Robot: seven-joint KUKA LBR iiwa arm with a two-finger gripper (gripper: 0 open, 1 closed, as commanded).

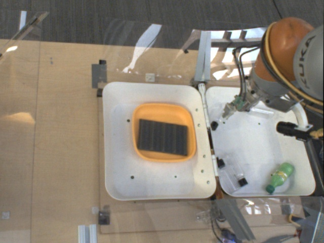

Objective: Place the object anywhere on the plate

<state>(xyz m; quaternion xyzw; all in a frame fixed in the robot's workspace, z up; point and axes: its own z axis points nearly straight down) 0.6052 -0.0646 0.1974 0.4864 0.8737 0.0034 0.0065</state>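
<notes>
A green bottle-shaped object (280,177) with a yellow-green middle lies on its side in the front right corner of the right bin (253,151). The orange plate (163,108) sits in the middle of the left bin (119,151), with a dark ribbed rectangle (163,137) covering its floor. My gripper (232,108) hangs over the back left part of the right bin, close to the wall between the bins. It is well apart from the green object and carries nothing that I can see.
Small black pieces (241,180) lie on the right bin's floor near its front left. A black connector (289,128) on the arm juts over the right bin's right side. A raised wall (208,135) separates the two bins.
</notes>
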